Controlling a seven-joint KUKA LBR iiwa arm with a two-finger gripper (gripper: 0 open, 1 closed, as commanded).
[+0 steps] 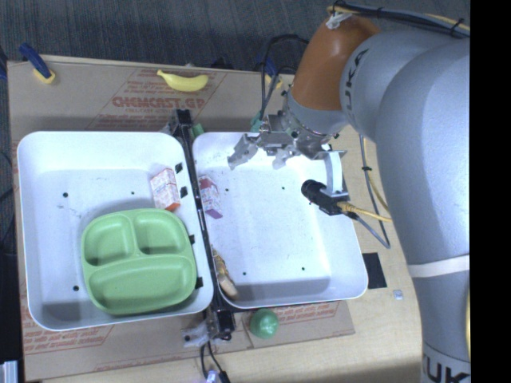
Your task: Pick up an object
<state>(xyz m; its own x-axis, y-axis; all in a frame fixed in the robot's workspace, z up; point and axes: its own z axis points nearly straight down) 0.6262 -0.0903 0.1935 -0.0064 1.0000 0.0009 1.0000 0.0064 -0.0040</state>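
Overhead, reaching in from the right, wrist bent over the right bin's (343, 282) far edge. Pincer (259, 154) spread open, gripping nothing. Left bin (32, 214): green tray (140, 259), small carton (164, 188).

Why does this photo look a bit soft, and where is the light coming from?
In the camera view the light is even and comes from overhead: the green tray casts just a faint shadow on the left bin, and the right bin shows mild shine without harsh glare. The whole frame is slightly soft and grainy; the gripper looks a little blurred, while the grey arm is bright but not washed out.
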